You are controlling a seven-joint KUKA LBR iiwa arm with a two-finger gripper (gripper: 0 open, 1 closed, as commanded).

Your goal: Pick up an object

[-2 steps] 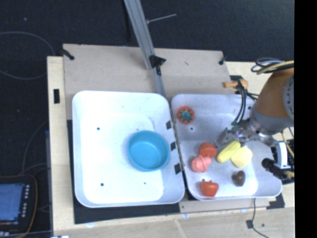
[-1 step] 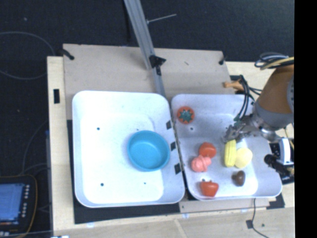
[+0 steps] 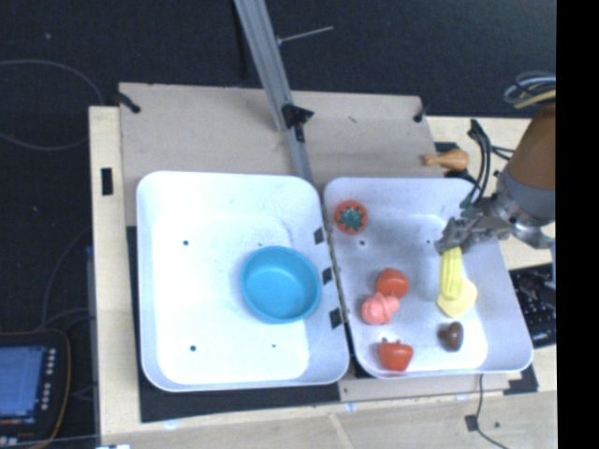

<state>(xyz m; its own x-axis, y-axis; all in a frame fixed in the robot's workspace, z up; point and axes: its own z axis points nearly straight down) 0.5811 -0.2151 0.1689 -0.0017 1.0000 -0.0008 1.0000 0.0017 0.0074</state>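
My gripper [image 3: 456, 238] hangs over the right side of the right bin [image 3: 412, 209], just above the upper end of a long yellow object [image 3: 455, 282]. It looks close to that end, but I cannot make out whether they touch. Elsewhere in the same bin lie an orange-red fruit with a green top [image 3: 350, 216], a red round piece [image 3: 392, 282], a pink piece [image 3: 377, 309], a red piece with a green stem [image 3: 396, 354] and a small brown piece [image 3: 451, 335].
In the left bin [image 3: 187, 213] a blue bowl [image 3: 280, 283] sits right of centre. A small orange object [image 3: 447, 160] lies on the bench behind the right bin. A slanted grey metal bar [image 3: 267, 54] rises from between the bins.
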